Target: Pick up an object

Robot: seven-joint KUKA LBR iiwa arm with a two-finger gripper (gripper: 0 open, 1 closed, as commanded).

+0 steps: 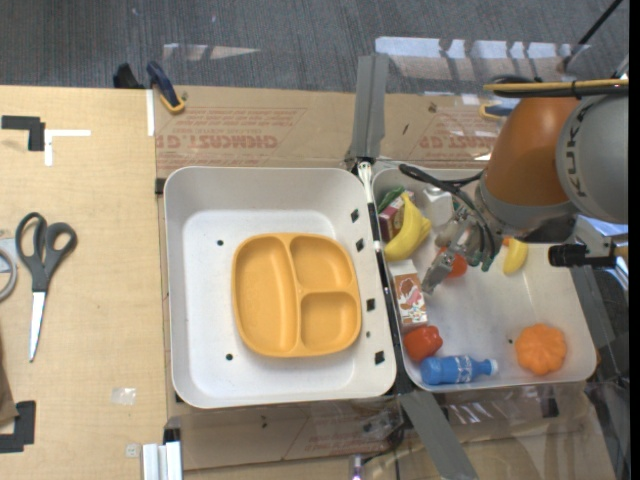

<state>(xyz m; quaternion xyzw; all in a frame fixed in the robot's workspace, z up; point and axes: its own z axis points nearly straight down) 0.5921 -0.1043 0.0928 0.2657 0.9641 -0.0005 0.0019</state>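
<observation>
Nearest the camera, at the front edge of the right shallow white bin (575,298), a blue plastic bottle with a white cap (455,369) is lying on its side, with a red rounded pepper-like toy (423,341) just beside its left end. An orange round fruit-shaped toy (541,349) is sitting near the bin's front right corner. A small printed packet (411,299) is lying along the left wall, and a yellow plastic banana (408,230) is resting farther back against the same wall. A second small yellow piece (514,255) is showing below the arm's wrist.

The end effector (440,271) is hanging low inside the right bin, pointing down-left, next to a small red-orange item (455,264); whether its fingers are parted or grasping anything cannot be told here.

The left shallow white bin (195,298) is holding a yellow-orange three-compartment plastic tray (297,294). On the wooden desk (90,298), grey-handled scissors (40,258) are lying well apart from both bins.
</observation>
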